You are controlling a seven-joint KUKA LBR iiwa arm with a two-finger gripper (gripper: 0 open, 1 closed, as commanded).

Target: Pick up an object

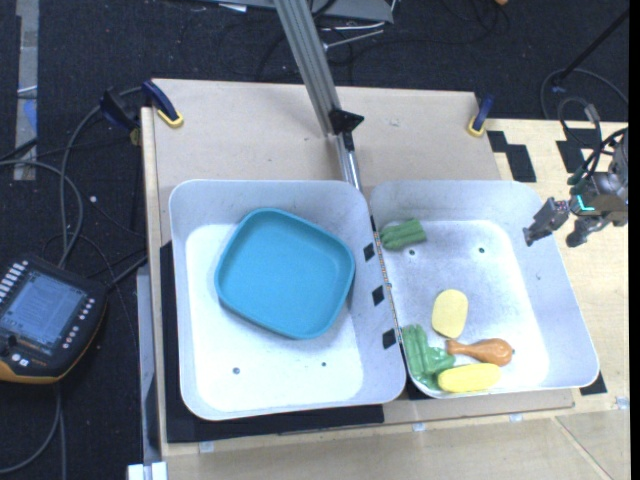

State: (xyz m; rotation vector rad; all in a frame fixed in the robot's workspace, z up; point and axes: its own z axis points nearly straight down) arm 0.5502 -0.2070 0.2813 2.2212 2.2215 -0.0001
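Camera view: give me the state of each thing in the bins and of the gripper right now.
Blue plate: flat in the left bin, right way up.
Green piece: lying at the right bin's top left corner.
Yellow oval: lying flat, apart.
Drumstick: lying on its side.
Yellow piece: lying beside the drumstick.
Gripper: at the right bin's right rim, holding nothing.

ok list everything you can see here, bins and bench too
bench: 1, light wood, under both bins
white bins: 2, side by side on the bench
blue plate: 1, left bin, toward its upper middle
green piece: 1, right bin, upper left corner
pale yellow piece: 1, right bin, centre
green leafy piece: 1, right bin, lower left edge
brown drumstick: 1, right bin, lower part
yellow piece: 1, right bin, bottom edge
handheld pendant: 1, dark with screen, floor at left
clamps: 2, blue and yellow, bench's far corners
gripper: 1, dark, above the right bin's right rim
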